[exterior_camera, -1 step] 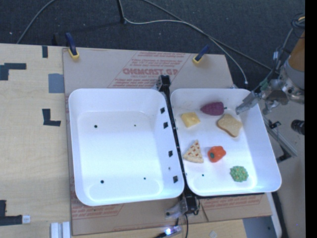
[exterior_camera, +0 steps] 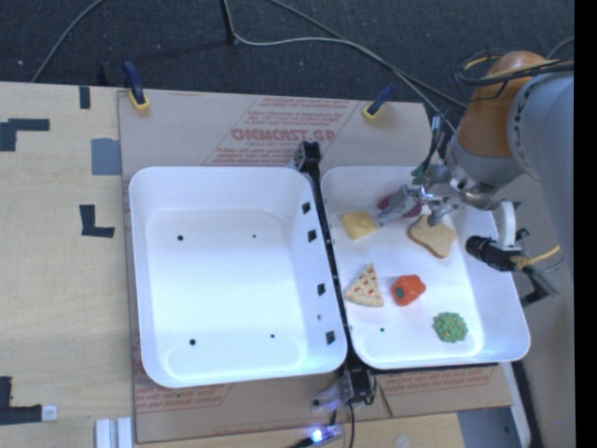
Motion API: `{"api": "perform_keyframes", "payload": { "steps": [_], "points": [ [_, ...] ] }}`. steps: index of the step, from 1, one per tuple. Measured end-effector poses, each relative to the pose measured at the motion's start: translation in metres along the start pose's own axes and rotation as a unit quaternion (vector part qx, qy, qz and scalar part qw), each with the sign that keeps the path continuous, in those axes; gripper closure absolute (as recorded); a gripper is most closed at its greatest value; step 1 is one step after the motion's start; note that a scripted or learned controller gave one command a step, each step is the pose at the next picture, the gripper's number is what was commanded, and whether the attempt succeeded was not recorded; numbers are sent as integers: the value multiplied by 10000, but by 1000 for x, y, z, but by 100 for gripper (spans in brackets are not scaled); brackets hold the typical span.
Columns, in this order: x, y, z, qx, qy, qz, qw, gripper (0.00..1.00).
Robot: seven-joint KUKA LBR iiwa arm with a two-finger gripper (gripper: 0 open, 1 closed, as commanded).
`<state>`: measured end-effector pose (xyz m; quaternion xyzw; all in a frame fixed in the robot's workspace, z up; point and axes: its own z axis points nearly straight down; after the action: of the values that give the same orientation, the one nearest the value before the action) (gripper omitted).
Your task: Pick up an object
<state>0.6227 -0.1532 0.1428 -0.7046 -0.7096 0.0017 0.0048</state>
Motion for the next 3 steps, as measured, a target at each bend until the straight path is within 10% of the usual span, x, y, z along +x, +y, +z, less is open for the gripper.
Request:
{"api": "perform_keyframes", "payload": {
  "steps": [2,3],
  "points": [
    [50,29,58,-40,-24,28,10000,0],
    [50,29,48,-49,-35,22,10000,100]
  ]
}}
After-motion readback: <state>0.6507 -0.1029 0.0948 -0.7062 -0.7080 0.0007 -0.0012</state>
